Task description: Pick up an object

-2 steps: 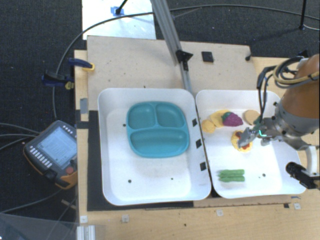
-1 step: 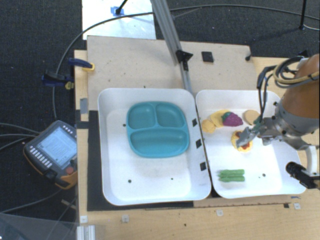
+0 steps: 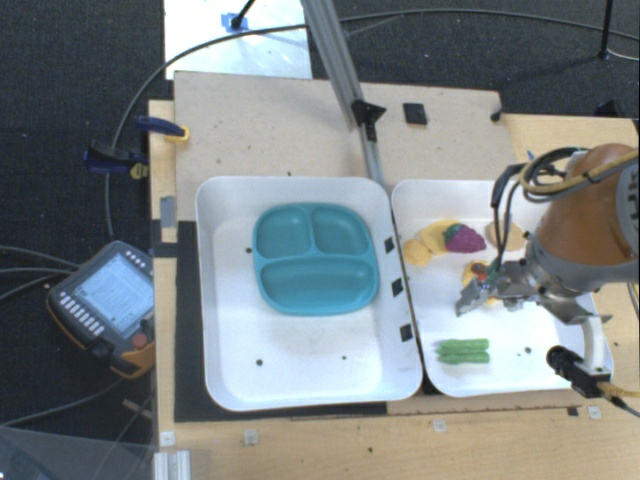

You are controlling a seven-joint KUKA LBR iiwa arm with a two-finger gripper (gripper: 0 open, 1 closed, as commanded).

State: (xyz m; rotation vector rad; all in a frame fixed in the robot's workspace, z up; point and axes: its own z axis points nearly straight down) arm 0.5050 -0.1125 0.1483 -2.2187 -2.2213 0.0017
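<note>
Down in the right bin (image 3: 440, 383), the claw (image 3: 478, 293) hangs low; whether it grips anything cannot be told. At its 6 o'clock lies a green bean pod (image 3: 462, 350); at 11 o'clock, yellow and purple toy fruit (image 3: 448, 239). A teal divided plate (image 3: 316, 258) sits in the left bin (image 3: 225, 368).

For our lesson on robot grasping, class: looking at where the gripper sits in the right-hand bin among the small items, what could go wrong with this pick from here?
1. The gripper sits between the yellow and purple pieces and the green item, apparently over bare floor of the right bin, so it may close on nothing.
2. The yellow and purple pieces touch; grabbing one could drag or knock the other.
3. The green item lies flat and low, so fingers may slide over it.
</note>
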